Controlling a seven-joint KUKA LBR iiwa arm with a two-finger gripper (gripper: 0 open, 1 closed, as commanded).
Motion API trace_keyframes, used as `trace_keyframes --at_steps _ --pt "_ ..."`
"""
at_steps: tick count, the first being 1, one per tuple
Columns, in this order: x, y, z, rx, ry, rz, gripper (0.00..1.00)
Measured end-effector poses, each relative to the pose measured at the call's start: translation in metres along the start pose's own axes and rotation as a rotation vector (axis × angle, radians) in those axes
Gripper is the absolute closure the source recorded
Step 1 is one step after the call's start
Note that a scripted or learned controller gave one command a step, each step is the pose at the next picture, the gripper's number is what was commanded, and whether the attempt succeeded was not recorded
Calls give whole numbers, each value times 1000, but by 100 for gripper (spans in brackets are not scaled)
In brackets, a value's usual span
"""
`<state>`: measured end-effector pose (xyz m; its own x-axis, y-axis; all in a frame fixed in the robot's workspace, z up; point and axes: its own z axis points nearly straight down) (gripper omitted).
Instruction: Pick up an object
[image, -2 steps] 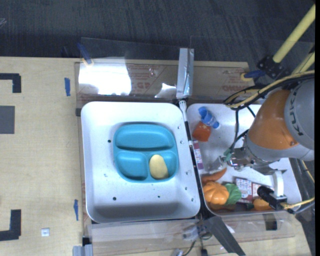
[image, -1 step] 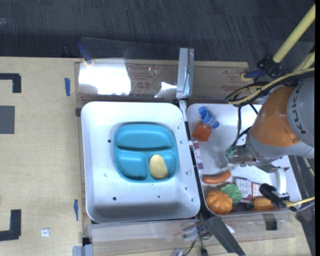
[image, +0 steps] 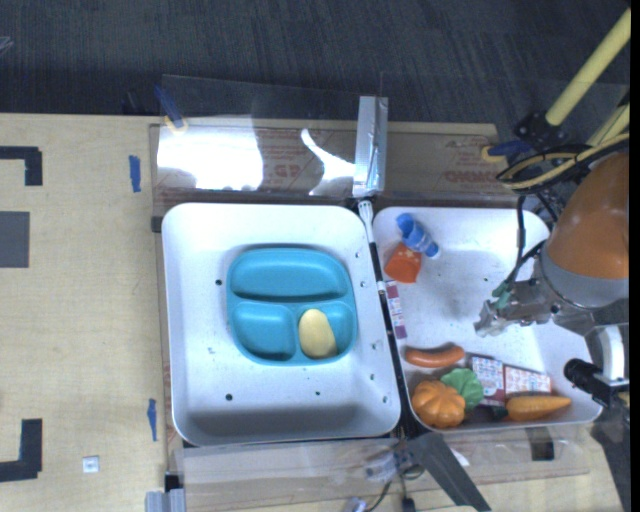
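In the right bin (image: 455, 225) lie an orange bottle with a blue cap (image: 408, 252), a sausage (image: 433, 355), a small orange pumpkin (image: 439, 402), a green leafy toy (image: 463, 382), a carrot (image: 537, 406) and a printed card (image: 505, 377). My gripper (image: 502, 310) hangs over the right half of that bin, above bare white floor, right of the bottle and above the sausage and card. Nothing shows between its fingers. The arm's orange band (image: 597, 230) rises behind it.
The left bin (image: 190, 300) holds a blue divided tray (image: 290, 300) with a yellow lemon-like piece (image: 317, 332) in its lower right compartment. A clear plastic wall (image: 270, 150) stands behind the bins. Cables and a yellow rod (image: 590, 70) sit at the upper right.
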<state>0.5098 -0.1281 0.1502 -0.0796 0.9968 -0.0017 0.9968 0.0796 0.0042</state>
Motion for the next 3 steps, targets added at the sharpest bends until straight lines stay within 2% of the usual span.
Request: trace_keyframes --at_steps 1,2,3 --pt "1 -1 2 4 2 -1 0" --pt "21 -22 55 -18 -1 -44 0" --pt "0 49 63 -3 -1 -24 0"
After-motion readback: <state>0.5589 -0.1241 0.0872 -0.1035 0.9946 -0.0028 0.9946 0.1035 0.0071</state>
